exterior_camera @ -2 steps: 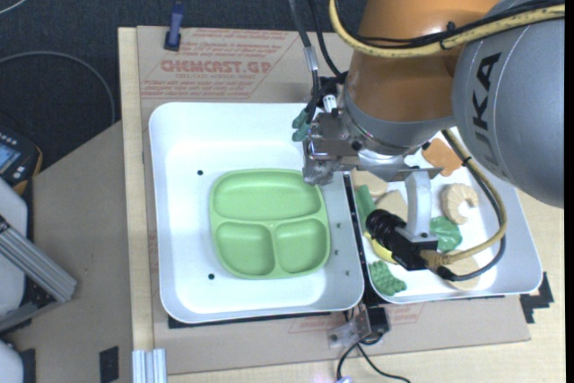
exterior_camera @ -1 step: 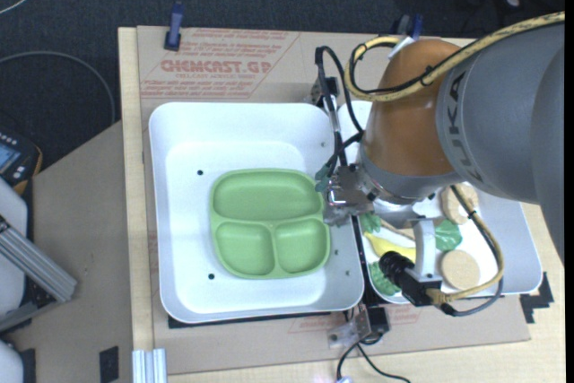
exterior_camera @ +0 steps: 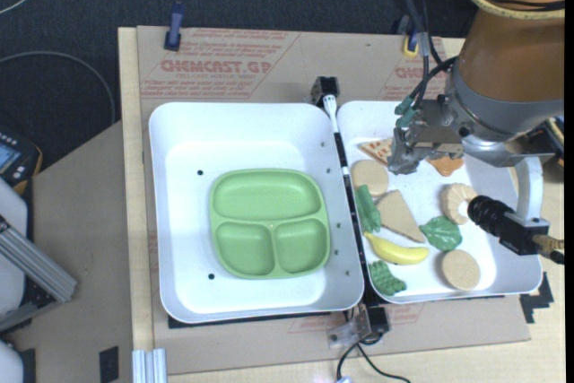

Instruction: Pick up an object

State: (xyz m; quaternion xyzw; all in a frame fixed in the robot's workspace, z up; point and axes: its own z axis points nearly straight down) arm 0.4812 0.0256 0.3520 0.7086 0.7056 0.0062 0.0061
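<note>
While the pincer (exterior_camera: 405, 159) hovers, grip unclear, two white bins (exterior_camera: 170, 193), one green tray (exterior_camera: 267, 222), one banana (exterior_camera: 399, 252).

One fixed camera looks down aslant on both bins (exterior_camera: 170, 193).

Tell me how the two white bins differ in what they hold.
The left bin holds one thing, a green divided plate; the right bin holds many small toy foods, among them a banana. The gripper is over the right bin, not the left. Both are shallow, white and round-cornered.
</note>
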